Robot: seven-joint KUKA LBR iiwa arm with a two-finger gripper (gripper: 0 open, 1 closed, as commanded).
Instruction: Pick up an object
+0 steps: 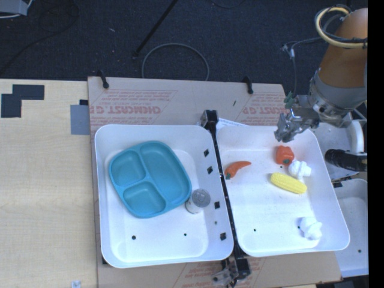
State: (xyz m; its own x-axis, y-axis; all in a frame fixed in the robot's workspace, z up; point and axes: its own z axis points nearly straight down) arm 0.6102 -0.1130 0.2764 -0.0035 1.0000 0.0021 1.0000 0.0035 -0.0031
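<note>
The right bin [264,245] holds an orange chili pepper [237,168], a red-orange pepper [285,155], a yellow corn cob [288,183] and two small white pieces [300,169] [310,227]. My gripper [288,128] hangs over the bin's back right corner, just above and behind the red-orange pepper. Nothing shows between its fingers.
The left bin [156,245] carries a teal divided plate [149,177] and a small grey-capped jar [197,200] beside the divider [217,179]. Cardboard lies under both bins. Black cables run across the dark floor behind.
</note>
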